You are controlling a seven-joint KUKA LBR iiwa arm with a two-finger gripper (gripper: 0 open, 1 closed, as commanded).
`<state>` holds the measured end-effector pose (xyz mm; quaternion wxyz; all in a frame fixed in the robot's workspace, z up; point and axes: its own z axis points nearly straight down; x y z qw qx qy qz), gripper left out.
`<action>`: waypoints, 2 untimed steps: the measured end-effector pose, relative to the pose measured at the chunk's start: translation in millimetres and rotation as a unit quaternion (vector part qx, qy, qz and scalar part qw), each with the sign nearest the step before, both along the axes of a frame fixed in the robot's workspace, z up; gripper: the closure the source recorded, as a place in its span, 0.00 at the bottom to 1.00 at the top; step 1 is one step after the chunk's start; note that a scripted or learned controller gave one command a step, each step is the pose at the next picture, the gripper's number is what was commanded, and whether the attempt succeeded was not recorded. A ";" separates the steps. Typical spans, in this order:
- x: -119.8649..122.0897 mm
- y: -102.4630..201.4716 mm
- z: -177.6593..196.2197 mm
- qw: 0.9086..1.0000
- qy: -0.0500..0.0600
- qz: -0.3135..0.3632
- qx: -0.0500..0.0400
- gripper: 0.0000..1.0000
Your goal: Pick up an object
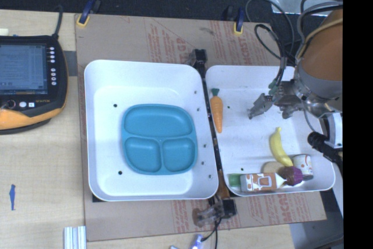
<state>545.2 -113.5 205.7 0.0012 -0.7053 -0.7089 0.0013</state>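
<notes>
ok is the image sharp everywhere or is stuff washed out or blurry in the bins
In the camera view, the white bins look bright and slightly washed out; the blue plate casts a soft shadow to its left; the carrot and banana read clearly; the gripper looks soft and slightly blurred; small items in the right bin's near corner blend together.

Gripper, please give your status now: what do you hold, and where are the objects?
Gripper over right bin, holds nothing. Carrot at left wall; banana and carton near front. Nothing in the way.

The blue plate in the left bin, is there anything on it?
Empty. The blue plate lies flat in the left bin, and all three of its compartments show bare blue.
</notes>
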 end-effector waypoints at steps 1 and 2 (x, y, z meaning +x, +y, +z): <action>-20.3 -56.1 -80.1 1.000 0.001 0.000 -0.001 0.00; -49.8 -94.5 -114.4 1.000 0.000 -0.001 0.000 0.00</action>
